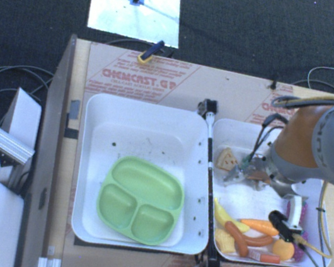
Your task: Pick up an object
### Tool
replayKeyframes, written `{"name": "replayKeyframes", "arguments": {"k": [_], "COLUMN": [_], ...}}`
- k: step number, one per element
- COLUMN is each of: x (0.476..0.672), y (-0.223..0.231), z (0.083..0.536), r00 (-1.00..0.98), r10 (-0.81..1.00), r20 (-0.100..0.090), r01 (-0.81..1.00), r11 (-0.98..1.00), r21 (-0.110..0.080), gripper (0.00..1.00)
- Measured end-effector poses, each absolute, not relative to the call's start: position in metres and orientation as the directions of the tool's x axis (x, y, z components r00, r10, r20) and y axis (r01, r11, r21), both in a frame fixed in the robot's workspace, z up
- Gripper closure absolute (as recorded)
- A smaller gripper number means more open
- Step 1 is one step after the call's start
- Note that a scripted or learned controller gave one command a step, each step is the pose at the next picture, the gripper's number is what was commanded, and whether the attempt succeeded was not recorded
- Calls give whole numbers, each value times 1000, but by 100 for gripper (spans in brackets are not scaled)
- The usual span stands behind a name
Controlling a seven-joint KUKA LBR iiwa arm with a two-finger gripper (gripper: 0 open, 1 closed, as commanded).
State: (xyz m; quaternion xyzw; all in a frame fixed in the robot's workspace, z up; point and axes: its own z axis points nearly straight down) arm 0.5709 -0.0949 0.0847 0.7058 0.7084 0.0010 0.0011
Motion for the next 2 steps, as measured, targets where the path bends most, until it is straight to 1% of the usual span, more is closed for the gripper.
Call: {"name": "replayKeyframes", "arguments": {"k": [1, 2], "x": [623, 665], "y": [-88, -86], "z": [85, 85], "r00": [-4, -5], "r10": [1000, 1000], "r20": [-1, -1], "r01": [1000, 1000], "r11": [4, 5], "r21": [3, 3], "gripper": [0, 0]}}
